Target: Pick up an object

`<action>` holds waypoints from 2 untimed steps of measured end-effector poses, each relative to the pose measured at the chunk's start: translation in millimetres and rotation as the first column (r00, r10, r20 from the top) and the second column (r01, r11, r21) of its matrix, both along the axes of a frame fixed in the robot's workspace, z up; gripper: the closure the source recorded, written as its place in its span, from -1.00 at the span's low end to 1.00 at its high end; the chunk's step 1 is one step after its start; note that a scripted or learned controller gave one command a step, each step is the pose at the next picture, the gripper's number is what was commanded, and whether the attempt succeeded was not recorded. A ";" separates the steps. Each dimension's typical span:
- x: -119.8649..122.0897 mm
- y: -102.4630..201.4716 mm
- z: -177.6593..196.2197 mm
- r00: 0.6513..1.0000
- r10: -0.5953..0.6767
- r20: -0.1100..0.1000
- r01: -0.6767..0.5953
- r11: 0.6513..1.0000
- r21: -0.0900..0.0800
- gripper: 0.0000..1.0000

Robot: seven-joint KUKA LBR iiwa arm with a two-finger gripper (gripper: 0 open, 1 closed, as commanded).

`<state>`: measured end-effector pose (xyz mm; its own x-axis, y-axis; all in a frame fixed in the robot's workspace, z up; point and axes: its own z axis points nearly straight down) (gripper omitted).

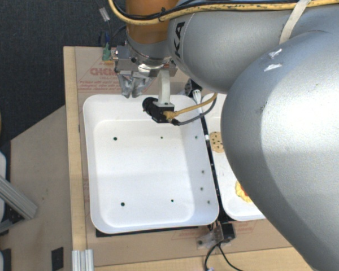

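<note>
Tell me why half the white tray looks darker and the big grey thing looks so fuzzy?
In the camera view, the arm sits close to the lens, so it looks huge and soft-edged; its shadow greys the near part of the left bin, while the far part stays bright; the gripper at the bin's far rim looks sharper.

Plastic bins, painted arm, board bench

The left bin (141, 168) looks like smooth white plastic with a soft sheen; the right bin (237, 205) looks alike. The arm (271, 95) has a smooth grey satin shell and a glossy orange band (150, 10). The bench (73, 151) is matt tan board, like cardboard or wood.
</note>
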<state>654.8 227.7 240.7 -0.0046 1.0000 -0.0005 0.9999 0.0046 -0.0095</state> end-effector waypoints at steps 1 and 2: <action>-0.9 -3.4 62.4 1.000 -0.004 0.016 0.004 1.000 0.003 1.00; 9.9 -109.2 95.2 1.000 -0.015 0.017 0.015 1.000 -0.003 1.00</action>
